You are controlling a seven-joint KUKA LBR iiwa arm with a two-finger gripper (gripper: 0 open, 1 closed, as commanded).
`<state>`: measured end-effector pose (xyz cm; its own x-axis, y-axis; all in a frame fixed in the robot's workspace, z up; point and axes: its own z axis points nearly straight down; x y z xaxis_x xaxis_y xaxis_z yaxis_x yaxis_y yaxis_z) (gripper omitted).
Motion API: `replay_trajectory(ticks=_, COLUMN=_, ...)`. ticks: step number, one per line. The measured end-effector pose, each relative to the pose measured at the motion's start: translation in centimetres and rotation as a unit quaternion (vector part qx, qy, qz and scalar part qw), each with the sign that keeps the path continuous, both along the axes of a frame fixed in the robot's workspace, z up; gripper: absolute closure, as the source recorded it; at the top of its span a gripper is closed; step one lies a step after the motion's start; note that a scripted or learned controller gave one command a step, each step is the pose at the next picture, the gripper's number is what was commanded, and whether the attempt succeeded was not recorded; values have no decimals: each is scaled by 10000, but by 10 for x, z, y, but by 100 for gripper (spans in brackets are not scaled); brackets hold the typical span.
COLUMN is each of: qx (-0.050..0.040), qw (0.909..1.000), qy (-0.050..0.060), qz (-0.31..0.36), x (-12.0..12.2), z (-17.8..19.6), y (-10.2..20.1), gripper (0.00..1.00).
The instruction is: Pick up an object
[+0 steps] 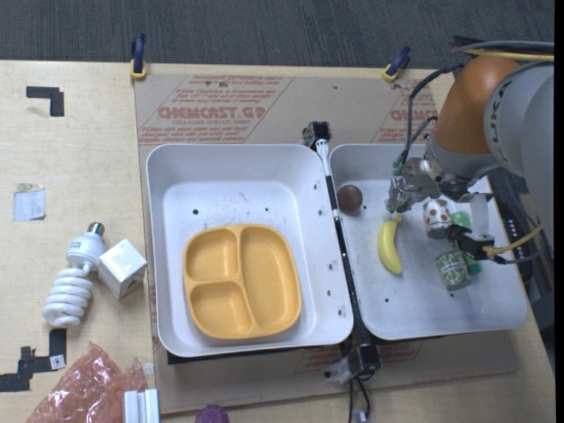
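From my screen I see the arm (493,104) coming in from the right, with its hand (401,192) low over the far part of the right bin (423,320). The hand is just above the top end of the banana (389,247), which lies flat on the bin floor, pointing near and a little to the right. I cannot tell if the hand is open or closed, because the picture is not clear there, and I see nothing gripped in it. To the left of the hand, close to the wall between the two bins, sits a small brown ball (350,198), apart from the banana. To the right of the banana there is a small white cup with spots (438,216), partly under the arm, and nearer to me a green can (455,270) lying on the bin floor. The left bin (176,183) holds a yellow plate with three compartments (241,280), resting in its near half. On the counter (70,174), left of the bins, lie a spiral light bulb (72,280) and a small white box (122,269), touching each other, and near the front edge is a piece of pink plastic wrap (88,386).
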<state>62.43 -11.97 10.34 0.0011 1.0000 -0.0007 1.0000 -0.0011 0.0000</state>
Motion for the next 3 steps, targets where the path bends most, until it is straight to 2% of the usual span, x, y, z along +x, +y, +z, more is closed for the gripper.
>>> replay_trajectory(ticks=1, qx=3, qw=10000, qy=0, qz=-5, x=-88, z=-11, y=0, gripper=0)
replay_trajectory(ticks=2, qx=4, qw=10000, qy=-1, qz=-4, x=-147, z=-11, y=8, gripper=0)
replay_trajectory(ticks=3, qx=4, qw=10000, qy=-14, qz=-14, x=-145, z=-1, y=8, gripper=100)
